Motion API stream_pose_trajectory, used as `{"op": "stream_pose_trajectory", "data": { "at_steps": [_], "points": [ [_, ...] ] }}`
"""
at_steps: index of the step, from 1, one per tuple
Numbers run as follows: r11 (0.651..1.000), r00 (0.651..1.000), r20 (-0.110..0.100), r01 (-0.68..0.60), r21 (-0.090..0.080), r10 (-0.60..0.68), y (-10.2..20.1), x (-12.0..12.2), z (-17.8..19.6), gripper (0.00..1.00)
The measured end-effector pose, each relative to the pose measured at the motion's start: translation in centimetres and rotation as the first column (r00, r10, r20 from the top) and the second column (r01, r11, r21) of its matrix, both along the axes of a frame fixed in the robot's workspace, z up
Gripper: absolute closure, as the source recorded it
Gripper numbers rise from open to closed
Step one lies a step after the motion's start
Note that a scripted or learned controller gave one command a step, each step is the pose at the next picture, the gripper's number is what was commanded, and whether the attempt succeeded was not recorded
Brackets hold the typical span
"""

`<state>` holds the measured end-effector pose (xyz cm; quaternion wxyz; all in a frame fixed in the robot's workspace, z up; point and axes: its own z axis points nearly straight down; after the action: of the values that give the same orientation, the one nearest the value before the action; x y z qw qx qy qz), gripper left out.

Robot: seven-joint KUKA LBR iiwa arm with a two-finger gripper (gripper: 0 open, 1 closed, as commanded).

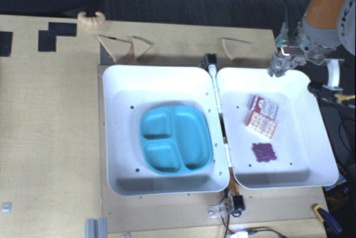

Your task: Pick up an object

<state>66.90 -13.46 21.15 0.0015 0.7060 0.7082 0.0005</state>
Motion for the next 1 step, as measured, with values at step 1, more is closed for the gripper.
{"op": "stream_pose_trajectory", "data": {
  "at_steps": [1],
  "points": [
    [1.000,1.000,0.000,-0.001,0.001,0.001,0.08,0.03,0.02,0.00]
  ]
}}
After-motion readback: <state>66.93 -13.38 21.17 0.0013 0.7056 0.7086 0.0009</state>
